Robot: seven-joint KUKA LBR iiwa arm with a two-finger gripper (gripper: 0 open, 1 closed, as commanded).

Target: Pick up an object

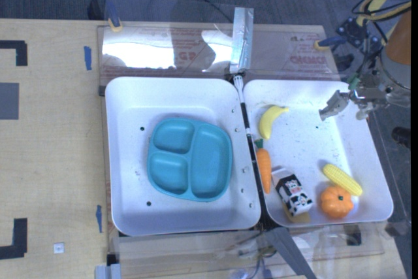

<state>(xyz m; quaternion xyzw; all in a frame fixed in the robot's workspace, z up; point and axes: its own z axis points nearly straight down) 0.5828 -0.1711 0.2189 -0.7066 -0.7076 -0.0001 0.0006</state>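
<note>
The gripper (pixel 345 105) hovers over the right bin (pixel 379 160), near its far right corner — fingers spread, nothing between them. The banana (pixel 271 119) lies nearest, clear of the carrot (pixel 264 169); corn (pixel 342 179), orange (pixel 336 202) and cow carton (pixel 294 195) crowd the near side. Best to straddle the banana across its narrow width — then descend squarely.

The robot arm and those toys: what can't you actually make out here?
- Arm: cut off by the camera view's right edge.
- Gripper: too small and blurred to read.
- Carrot: its left side hides behind the bin rim.
- Cow-print carton: print too small to read.
</note>
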